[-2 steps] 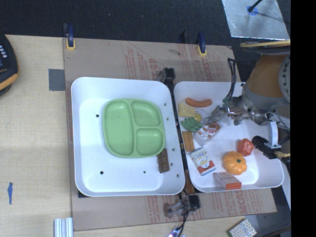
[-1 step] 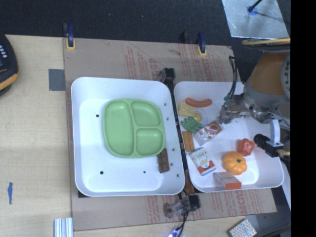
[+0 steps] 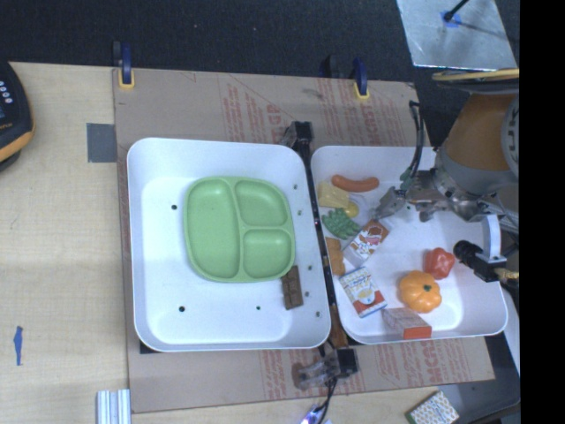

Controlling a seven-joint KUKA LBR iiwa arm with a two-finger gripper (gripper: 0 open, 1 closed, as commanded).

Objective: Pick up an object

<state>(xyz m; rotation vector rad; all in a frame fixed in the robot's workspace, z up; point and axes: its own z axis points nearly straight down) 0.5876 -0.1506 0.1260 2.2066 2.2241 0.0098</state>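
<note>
The right bin (image 3: 477, 321) holds several toy foods. A red sausage (image 3: 355, 183) lies at its back left, with a yellow piece (image 3: 338, 199) and a green leafy piece (image 3: 340, 223) in front of it. Two small printed cartons (image 3: 367, 240) (image 3: 361, 290) lie near the bin's left side. An orange pepper (image 3: 419, 291) and a red fruit (image 3: 439, 261) sit toward the front right, and a reddish-brown block (image 3: 406, 323) rests at the front edge. My gripper (image 3: 408, 203) hangs over the back middle of this bin, right of the sausage and above the cartons.
The left bin (image 3: 159, 325) bears a green divided plate (image 3: 238, 228) and a small dark brown block (image 3: 290, 287) by its right wall. A black cable and bracket (image 3: 477, 261) hang off the arm over the right bin's right side.
</note>
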